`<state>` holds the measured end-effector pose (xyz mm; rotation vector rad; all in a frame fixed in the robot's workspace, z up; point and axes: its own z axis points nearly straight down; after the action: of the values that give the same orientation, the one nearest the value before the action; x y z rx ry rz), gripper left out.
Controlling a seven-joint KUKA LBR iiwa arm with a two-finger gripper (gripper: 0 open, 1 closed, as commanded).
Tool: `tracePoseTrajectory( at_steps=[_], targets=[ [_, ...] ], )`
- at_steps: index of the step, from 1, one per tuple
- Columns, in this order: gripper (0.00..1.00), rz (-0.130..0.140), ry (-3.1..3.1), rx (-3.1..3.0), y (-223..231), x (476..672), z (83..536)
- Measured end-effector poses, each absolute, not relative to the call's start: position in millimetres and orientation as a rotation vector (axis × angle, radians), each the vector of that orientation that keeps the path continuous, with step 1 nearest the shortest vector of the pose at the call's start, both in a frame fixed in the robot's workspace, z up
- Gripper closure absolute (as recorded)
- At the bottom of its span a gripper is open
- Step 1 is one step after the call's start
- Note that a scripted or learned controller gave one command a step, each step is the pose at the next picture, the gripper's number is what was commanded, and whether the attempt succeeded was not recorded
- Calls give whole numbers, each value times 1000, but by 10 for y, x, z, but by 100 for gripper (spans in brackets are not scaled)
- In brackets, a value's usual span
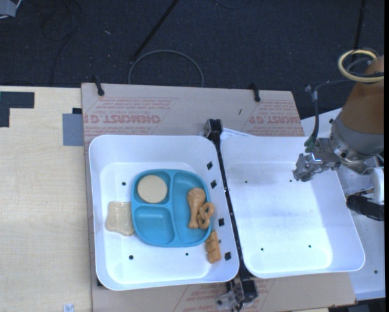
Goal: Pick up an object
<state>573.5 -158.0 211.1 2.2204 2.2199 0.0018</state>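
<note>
A blue divided plate (154,225) lies in the left bin (110,174). A round tan disc (151,188) rests in its upper left compartment, and a twisted tan pretzel-like piece (199,208) fills its right compartment. A pale bread-like slice (120,218) lies on the bin floor against the plate's left edge. A small tan lump (213,247) sits by the plate's lower right corner, near the divider. My gripper (306,166) hangs over the upper right part of the right bin (278,220), far from all of these objects.
The arm (363,119) enters from the right, over the right bin's far corner. A black divider strip (221,200) runs between the two bins. Cardboard (181,112) lies under both bins, and a wooden bench top (32,200) extends to the left.
</note>
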Motion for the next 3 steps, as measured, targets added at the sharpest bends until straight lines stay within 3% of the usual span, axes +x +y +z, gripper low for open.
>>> tracePoseTrajectory(
  at_steps=[1, 3],
  targets=[
    [100, 2, 2221, 2219, -1581, 5784, 2543],
    [100, -2, 2230, 2219, -458, 5604, 2578]
  ],
)
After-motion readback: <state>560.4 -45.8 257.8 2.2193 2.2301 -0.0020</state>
